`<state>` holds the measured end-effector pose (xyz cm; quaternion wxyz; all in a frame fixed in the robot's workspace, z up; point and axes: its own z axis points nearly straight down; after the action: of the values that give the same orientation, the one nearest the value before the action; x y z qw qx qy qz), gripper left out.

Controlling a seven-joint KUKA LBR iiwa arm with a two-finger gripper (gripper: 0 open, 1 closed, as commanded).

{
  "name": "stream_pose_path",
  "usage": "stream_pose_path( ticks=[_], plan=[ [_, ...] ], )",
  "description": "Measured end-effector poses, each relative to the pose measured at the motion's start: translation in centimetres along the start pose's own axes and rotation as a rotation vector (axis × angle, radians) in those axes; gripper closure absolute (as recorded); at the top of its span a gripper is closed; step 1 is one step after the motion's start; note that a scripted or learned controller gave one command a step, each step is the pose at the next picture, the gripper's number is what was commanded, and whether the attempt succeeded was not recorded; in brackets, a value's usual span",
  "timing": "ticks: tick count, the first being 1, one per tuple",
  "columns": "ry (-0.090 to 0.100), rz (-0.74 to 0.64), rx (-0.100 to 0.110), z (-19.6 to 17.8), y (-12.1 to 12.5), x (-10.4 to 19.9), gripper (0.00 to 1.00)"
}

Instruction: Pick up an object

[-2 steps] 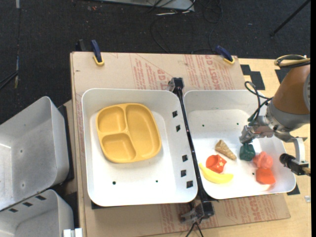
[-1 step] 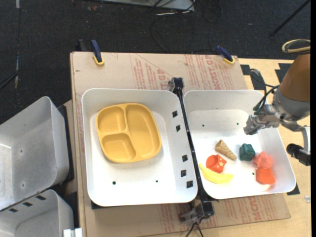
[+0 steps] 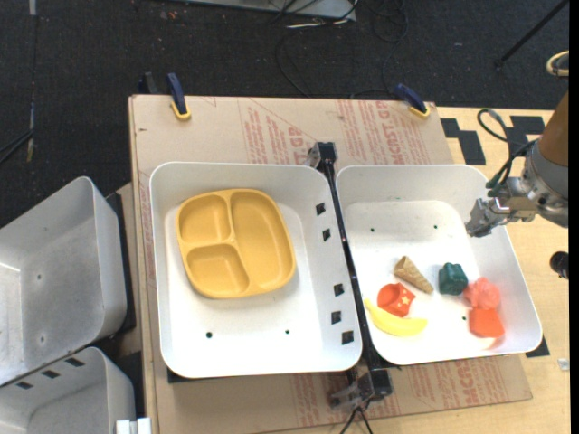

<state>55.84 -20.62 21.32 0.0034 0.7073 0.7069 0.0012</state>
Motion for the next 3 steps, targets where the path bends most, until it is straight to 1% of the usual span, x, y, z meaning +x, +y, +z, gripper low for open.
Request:
stream_pose_path(
  ticks=[1, 2, 3],
  plan=[
    [0.001, -0.003, 0.003, -1.5, 0.1, 0.0, 1.00],
    [0.006, -0.008, 0.008, -0.7, -0.3, 6.0, 1.00],
    [0.006, -0.009, 0.008, -1.3, -0.9, 12.3, 1.00]
  ],
)
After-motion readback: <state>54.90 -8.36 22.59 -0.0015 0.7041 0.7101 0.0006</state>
